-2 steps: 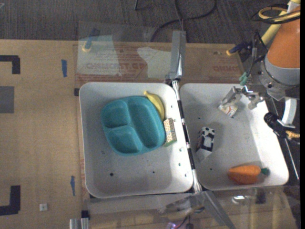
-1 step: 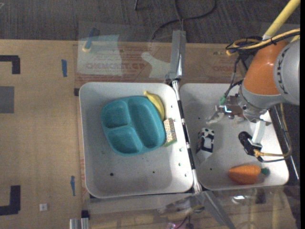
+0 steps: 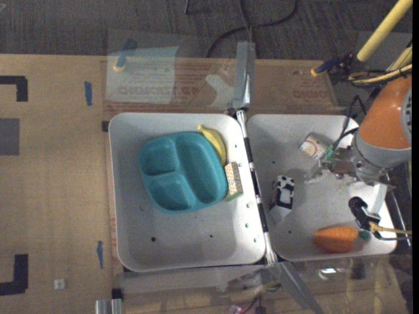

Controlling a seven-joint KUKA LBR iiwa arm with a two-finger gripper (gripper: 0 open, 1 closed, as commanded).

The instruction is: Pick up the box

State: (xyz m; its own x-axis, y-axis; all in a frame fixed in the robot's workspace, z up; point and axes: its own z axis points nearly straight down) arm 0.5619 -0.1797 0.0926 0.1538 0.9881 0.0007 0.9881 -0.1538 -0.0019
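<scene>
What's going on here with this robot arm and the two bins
The robot arm is reaching into the right bin, with its gripper low beside a small white box near the bin's far side. A black-and-white toy and an orange carrot also lie there. The left bin holds a teal divided plate, a banana and a small patterned block.

The grey arm [image 3: 386, 126] with its orange band reaches in from the right, wrist bent down, gripper [image 3: 325, 164] low and pointing left.
</scene>
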